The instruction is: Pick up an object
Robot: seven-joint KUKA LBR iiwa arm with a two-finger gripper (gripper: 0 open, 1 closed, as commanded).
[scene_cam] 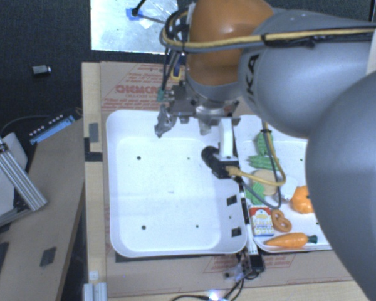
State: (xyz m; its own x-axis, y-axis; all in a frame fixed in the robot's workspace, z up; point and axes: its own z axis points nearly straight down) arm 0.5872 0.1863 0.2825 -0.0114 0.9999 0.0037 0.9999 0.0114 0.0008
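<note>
Now the arm hangs over the far edge of the left bin (122,168).

Right there the gripper (183,125) sits just above the bin's far rim, and from here I cannot tell how it is set or whether it grips anything. Over in the right bin (294,146) lie the objects: a carrot (289,239) at the near edge, an orange piece (302,200) beside a pretzel (281,219), green vegetables (262,152) farther back.
</note>
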